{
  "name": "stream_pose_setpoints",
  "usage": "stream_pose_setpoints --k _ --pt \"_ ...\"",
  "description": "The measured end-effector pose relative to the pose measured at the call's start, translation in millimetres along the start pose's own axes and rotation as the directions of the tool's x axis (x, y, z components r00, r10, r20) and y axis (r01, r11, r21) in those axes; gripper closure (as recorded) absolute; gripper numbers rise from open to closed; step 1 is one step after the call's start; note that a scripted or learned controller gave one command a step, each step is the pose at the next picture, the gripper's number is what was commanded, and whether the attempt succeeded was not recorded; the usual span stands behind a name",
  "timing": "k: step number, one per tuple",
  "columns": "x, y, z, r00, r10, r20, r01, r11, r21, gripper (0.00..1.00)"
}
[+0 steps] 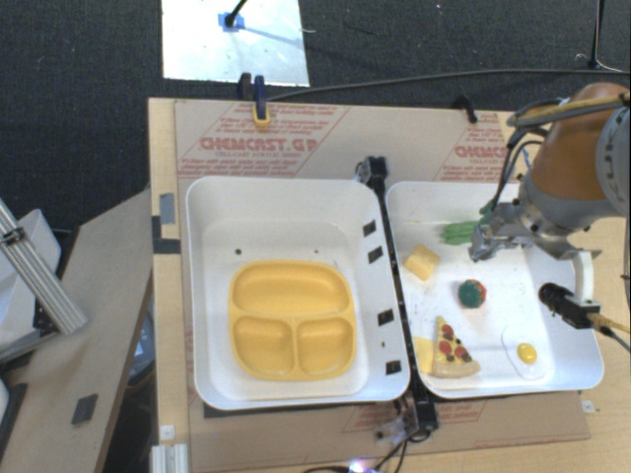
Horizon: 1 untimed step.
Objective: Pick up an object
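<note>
- Green, soft-looking, the leafy toy lies near the back of the right bin, with the claw low just beside it; how wide it stands I cannot tell.
- I judge this the reach-in step: next it must settle over one piece and close.
- Nearby: a pale cheese wedge, a round green ball, a flat pizza slice.
- The left bin holds a glossy yellow tray.

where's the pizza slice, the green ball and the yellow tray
pizza slice [452, 349], camera view, on its topped middle.
green ball [472, 293], camera view, on the middle of its top.
yellow tray [292, 292], camera view, on the floor of its large upper compartment.
</note>
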State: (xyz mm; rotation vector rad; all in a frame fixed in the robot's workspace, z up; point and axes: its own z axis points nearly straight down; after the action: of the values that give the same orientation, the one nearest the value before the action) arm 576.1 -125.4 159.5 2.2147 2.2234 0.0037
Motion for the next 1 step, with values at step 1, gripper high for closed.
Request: stream_pose_setpoints --k 1 --pt "0.1 -3.0 -44.0 1.000 0.000 0.000 0.000 1.000 -0.001 1.00"
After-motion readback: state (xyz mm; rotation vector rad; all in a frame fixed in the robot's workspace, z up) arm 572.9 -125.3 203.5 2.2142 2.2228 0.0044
